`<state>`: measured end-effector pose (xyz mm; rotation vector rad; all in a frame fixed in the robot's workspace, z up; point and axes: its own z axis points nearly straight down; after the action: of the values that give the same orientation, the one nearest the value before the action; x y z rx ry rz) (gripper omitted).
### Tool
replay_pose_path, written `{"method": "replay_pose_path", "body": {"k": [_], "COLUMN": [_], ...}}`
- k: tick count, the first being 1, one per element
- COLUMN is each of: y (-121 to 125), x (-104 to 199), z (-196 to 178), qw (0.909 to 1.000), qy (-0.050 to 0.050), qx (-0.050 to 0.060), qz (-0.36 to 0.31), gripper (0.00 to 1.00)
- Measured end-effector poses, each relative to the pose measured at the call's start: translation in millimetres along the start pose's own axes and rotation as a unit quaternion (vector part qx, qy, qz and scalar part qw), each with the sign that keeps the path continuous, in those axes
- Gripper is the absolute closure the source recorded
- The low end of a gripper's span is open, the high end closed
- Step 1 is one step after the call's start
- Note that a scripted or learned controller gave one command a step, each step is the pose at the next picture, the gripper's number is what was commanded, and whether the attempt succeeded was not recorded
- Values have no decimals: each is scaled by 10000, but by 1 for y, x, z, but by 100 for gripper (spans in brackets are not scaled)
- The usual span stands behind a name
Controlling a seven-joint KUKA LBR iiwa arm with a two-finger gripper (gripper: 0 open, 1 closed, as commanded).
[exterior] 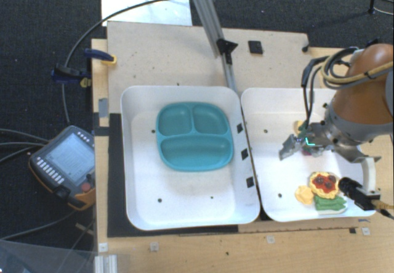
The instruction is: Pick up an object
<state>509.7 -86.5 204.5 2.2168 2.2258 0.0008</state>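
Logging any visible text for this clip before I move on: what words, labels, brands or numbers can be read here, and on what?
None can be read.
Teach pendant beside the bench: its screen shows lit content, too small and blurred to read.
Teal divided plate in the left bin: no print visible.
Toy food in the right bin: no lettering.
Gripper: a green light, no legible label.
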Motion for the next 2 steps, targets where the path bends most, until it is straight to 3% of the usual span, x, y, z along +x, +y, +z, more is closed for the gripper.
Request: {"method": "replay_pose_path", "body": {"k": [1,2], "y": [0,-2], "x": [0,-6], "z": [0,59], "qw": [10000,10000], "qy": [-1,1], "qx": [-6,7], "qz": [0,14], "gripper": [0,0]}}
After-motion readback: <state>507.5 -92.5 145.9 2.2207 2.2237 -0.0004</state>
